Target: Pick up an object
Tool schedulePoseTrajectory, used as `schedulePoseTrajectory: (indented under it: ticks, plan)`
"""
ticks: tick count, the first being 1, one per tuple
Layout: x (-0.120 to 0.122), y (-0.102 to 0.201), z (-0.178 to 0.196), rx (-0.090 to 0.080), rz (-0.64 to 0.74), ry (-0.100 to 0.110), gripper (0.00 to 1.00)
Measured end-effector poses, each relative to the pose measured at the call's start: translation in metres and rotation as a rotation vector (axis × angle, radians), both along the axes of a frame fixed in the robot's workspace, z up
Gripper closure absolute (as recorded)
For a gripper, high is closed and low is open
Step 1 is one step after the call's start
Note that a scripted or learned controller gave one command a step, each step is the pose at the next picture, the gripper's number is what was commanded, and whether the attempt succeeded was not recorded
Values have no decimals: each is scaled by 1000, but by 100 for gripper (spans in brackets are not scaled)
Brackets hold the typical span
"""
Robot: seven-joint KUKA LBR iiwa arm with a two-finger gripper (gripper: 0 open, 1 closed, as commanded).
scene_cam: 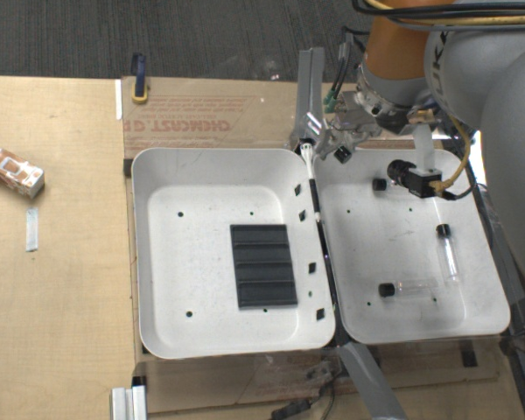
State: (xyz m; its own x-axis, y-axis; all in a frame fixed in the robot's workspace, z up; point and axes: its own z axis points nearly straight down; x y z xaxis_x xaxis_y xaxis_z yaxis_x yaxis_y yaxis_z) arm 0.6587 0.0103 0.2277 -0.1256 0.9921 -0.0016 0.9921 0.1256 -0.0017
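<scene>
A black ribbed rectangular block (264,266) lies flat in the middle of the left bin (157,322). Two clear tubes with black caps lie in the right bin (481,318): one (447,252) lengthwise near the right wall, the other (407,289) crosswise near the front. My gripper (331,144) hangs over the back left corner of the right bin, close to the wall shared by the bins. It is well away from the block and both tubes, and I see nothing held in it.
A flattened cardboard sheet (192,116) lies behind the left bin, with a blue clamp (138,77) at its back left corner. On the wooden bench to the left sit a small orange-and-white box (16,173) and a white strip (31,231).
</scene>
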Motion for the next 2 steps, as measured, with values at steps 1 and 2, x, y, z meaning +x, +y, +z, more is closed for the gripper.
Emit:
schedulePoseTrajectory:
  ticks: [1, 2]
  plan:
    - [0, -7, 6, -1, 6, -1, 100]
    - [0, -7, -2, 0, -46, 1, 100]
